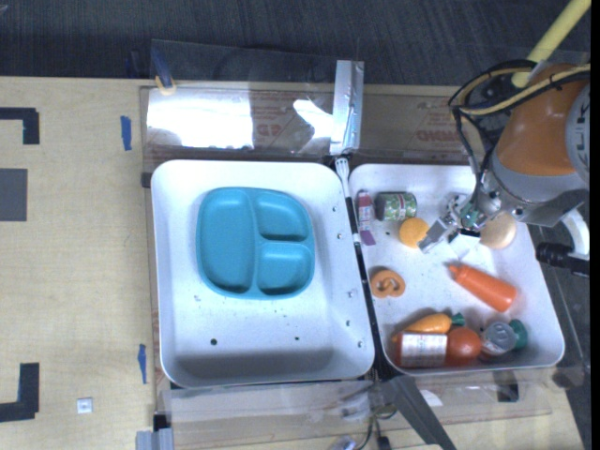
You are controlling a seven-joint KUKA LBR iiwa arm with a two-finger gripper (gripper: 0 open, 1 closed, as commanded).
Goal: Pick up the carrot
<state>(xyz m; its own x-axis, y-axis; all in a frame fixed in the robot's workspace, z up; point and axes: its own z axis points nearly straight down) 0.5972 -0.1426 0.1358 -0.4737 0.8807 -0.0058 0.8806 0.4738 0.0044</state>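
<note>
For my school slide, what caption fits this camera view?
Robot gripper hovers in the right bin, above the carrot; a blue tray sits in the left bin.

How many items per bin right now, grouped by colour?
Left bin:
Blue: 1, divided tray

Right bin:
Orange: 3, carrot, round piece, small piece
Yellow: 1, ball
Beige: 1, egg-like piece
Red: 1, bottle
Green: 1, can
Grey: 1, small can

Total: 9
</note>
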